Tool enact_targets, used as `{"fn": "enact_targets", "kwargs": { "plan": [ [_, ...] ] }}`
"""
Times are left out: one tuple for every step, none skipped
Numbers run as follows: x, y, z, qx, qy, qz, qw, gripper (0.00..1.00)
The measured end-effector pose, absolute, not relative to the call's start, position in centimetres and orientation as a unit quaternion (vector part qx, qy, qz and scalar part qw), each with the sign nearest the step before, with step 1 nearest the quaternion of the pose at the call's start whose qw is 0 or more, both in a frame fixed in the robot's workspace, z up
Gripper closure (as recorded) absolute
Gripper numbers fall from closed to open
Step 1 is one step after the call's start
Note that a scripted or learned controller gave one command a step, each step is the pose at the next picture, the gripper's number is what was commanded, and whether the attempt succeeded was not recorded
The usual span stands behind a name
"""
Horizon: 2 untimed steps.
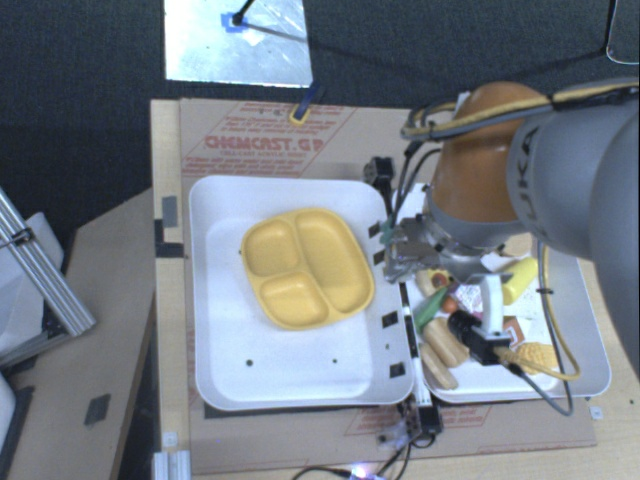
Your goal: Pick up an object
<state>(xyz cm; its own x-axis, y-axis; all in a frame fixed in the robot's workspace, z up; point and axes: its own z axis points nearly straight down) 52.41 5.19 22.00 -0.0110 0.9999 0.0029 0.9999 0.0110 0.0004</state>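
The right bin [590, 368] holds a heap of toy food. I make out a tan bread roll [441, 352] near its left wall, a green piece [429, 309] just above it, a corn cob [537, 354] toward the front and a yellow piece [521, 279] further back. The grey arm with its orange band reaches in from the right and hides much of this bin. My gripper [432, 270] hangs low over the bin's left part, right above the green piece and the roll. I see nothing held in it.
The left bin [230, 368] carries a yellow three-compartment plate [305, 266] in its middle. A divider with black clips [404, 318] runs between the bins. Cardboard lies under both, and a shiny metal sheet [238, 28] lies behind.
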Motion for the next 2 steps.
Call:
{"fn": "enact_targets", "kwargs": {
  "plan": [
    [53.1, 5.4, 21.9, -0.705, -0.709, -0.0009, 0.000, 1.00],
    [53.5, 7.3, 22.1, -0.705, -0.709, -0.0010, 0.000, 1.00]
  ]
}}
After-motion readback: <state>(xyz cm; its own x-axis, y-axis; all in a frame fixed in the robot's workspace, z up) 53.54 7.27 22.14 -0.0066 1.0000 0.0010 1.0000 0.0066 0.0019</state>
